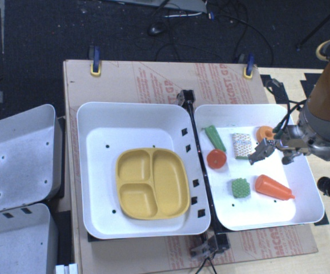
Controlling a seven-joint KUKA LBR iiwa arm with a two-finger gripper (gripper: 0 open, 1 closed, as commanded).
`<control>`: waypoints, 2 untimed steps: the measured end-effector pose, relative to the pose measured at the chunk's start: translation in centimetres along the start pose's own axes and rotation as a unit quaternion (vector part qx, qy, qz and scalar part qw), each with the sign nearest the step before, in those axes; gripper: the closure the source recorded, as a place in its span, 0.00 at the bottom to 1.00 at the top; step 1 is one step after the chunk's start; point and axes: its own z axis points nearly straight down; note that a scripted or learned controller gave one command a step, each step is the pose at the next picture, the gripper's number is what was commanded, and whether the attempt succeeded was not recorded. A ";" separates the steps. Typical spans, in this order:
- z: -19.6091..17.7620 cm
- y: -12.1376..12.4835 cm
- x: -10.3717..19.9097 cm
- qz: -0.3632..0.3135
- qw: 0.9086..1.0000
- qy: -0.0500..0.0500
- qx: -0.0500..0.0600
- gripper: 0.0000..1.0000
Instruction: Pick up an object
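Observation:
The right bin (308,210) holds several small objects. A green stick (214,137) and a red ball (216,159) lie at its left side. A white patterned block (242,145) sits mid-bin, with an orange round piece (264,133) behind it. A green textured cube (240,188) and an orange carrot (273,188) lie toward the front. My gripper (274,154) hangs over the bin's right half, just right of the white block and above the carrot. It is open, with bare bin floor between its fingers.
The left bin (96,147) holds a yellow divided plate (152,182). A black divider (198,164) runs between the bins. Two spare white bins (16,153) stand off the bench at the left. The arm (325,101) enters from the right.

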 end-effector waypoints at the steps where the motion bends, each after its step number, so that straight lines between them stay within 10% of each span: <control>1: -0.5 0.2 0.0 -0.001 1.000 -0.001 -0.005 0.00; 2: 5.8 0.2 -0.4 0.000 1.000 0.000 -0.002 0.00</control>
